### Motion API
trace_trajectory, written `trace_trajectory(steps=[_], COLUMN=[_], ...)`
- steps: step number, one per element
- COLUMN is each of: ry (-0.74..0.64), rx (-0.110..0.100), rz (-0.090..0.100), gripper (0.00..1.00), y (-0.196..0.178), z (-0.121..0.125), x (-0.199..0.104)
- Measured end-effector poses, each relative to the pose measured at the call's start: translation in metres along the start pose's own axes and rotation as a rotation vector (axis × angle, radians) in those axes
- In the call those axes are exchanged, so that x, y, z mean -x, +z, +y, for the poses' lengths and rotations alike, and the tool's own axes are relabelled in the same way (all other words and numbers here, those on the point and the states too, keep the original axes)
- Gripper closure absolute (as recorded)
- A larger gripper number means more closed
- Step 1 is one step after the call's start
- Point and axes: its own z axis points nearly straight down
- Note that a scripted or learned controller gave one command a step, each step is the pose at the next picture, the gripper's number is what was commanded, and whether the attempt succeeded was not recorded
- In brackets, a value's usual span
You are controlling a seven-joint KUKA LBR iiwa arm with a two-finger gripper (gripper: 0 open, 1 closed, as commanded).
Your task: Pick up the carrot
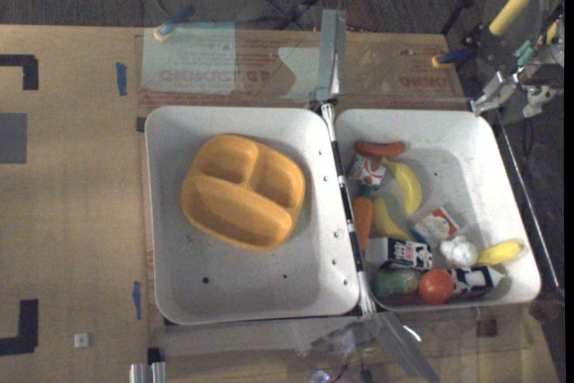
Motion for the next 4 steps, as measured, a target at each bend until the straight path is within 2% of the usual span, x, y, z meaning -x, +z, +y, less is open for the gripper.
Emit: trace_trajectory(steps=[1, 2, 3, 4], ry=[-0.273, -0.091, -0.243, -0.401], rx=[-0.001, 0.005, -0.003, 0.005], rz=[0.001, -0.003, 0.006, 0.007], gripper=[0.0, 0.0, 0.0, 0.0], y=[0.081, -0.012, 0.143, 0.172], z=[-0.043, -0.024, -0.094, -0.028], x=[0.0, 0.001, -0.003, -0.007])
